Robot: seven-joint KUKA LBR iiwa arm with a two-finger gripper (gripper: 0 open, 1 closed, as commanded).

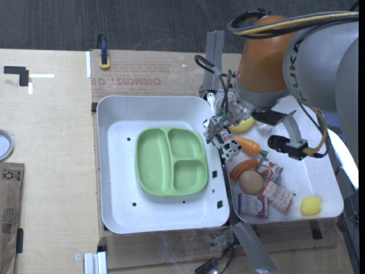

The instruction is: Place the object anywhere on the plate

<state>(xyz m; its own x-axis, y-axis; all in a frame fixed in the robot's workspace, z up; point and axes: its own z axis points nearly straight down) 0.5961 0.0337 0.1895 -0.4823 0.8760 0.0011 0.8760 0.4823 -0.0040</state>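
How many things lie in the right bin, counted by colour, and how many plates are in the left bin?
Right bin, what shows beside the arm:
Yellow (lemon, banana): 2
Orange (carrot, sausage): 2
Tan (egg): 1
Printed cartons (): 3
Left bin:
Green plate: 1
Total: 9

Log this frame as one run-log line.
gripper: over bins' shared edge, fingers unclear | green three-compartment plastic plate: left white bin, nothing on it | orange toy carrot: right bin

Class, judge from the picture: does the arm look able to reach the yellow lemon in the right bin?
Probably yes: the lemon lies apart from the other items, nothing covering it, and the gripper is over that bin.
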